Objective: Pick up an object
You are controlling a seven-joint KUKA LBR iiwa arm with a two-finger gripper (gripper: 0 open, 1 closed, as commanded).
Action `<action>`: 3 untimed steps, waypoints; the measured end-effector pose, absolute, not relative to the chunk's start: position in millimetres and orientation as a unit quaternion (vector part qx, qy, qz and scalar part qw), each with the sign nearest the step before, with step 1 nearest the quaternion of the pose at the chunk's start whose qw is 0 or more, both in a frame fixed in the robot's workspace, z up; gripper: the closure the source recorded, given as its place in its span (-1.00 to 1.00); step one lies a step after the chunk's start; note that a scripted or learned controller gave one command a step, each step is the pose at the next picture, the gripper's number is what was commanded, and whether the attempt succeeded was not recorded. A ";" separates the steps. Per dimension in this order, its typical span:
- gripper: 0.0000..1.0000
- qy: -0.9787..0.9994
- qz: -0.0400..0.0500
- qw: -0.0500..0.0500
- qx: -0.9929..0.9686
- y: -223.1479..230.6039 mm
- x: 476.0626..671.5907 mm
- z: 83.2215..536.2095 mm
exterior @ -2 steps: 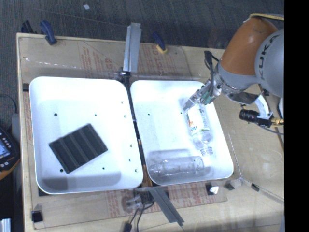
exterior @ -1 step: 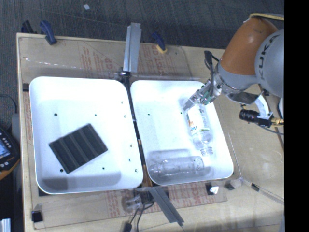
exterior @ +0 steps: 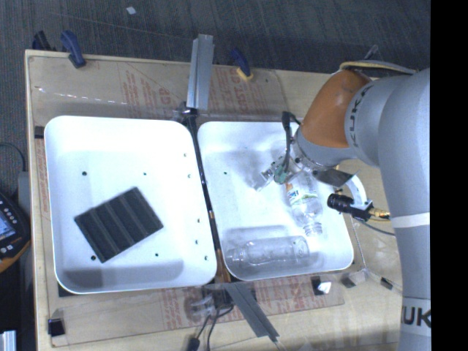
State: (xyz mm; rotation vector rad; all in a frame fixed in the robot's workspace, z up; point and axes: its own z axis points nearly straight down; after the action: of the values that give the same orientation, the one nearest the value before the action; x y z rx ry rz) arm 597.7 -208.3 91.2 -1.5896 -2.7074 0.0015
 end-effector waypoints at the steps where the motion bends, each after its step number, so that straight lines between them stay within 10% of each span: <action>1: -1.00 -0.799 0.000 0.000 -0.601 -210.7 587.6 144.0; 3: -1.00 -0.799 0.000 0.000 -0.601 -210.6 587.6 143.9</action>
State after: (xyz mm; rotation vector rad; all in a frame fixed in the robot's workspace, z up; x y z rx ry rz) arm 587.6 -210.6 143.9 -1.8882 -2.5116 0.0012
